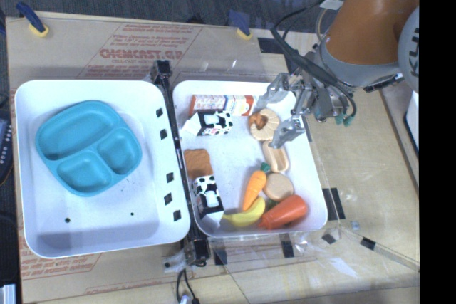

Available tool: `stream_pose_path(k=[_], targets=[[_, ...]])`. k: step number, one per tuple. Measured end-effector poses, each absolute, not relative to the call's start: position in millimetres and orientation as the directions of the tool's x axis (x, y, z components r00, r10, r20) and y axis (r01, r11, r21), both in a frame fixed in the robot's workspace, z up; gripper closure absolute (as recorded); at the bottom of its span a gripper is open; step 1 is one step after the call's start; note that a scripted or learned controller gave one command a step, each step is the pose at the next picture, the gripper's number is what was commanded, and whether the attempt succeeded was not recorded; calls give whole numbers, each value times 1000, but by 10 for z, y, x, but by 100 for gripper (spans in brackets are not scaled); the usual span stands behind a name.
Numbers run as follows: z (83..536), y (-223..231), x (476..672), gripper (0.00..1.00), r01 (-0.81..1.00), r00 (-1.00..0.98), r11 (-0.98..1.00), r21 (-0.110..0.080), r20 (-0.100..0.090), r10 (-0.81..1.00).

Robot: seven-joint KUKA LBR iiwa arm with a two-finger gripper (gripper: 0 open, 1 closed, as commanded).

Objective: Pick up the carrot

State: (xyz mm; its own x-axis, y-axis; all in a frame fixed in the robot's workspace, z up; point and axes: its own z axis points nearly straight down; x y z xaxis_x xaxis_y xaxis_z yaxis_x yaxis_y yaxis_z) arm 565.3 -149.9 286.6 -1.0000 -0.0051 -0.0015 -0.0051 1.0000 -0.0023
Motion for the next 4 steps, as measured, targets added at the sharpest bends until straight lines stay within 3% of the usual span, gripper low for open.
stream_pose_path(k=[1,2,3,4], targets=[[1346,-1253,5468,0,8,-1000,1000,3,13,8],[931,-1503,4962,0,-153,-988,988,-1,-5,-153],[1037,-1482,4986,100,-164,-986,987,-3,-8,-164],[1574,-1120,5084,100,-100,-995,995,0,-7,-100]])
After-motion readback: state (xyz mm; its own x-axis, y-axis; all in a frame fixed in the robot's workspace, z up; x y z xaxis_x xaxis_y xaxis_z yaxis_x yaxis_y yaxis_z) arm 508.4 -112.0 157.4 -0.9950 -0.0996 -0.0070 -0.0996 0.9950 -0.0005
